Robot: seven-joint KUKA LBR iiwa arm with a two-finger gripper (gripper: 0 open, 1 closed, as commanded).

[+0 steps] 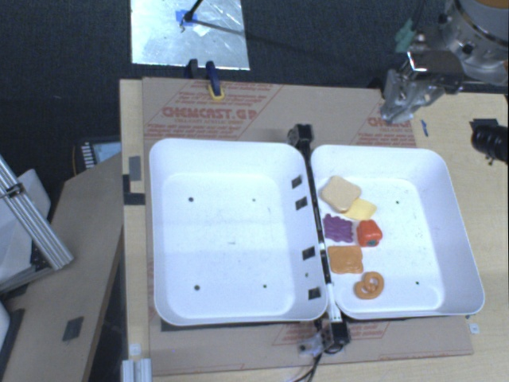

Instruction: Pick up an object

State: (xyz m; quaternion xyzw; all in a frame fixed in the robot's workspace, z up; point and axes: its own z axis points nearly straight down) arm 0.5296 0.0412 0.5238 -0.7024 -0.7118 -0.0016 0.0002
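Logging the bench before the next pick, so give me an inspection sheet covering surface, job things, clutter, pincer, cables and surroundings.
Surface: cardboard-topped bench bearing a left bin and a right bin, side by side.
Job things: all in the right bin, near its left wall: tan bread slice, yellow piece, purple grapes, red piece, orange piece, pretzel.
Clutter: blue-and-yellow clamp at the bench's far edge.
Pincer: pincer above the far edge of the right bin, apart from the toys; finger state unclear.
Cables: dark cable across the floor.
Surroundings: shiny metal sheet, dark carpet.
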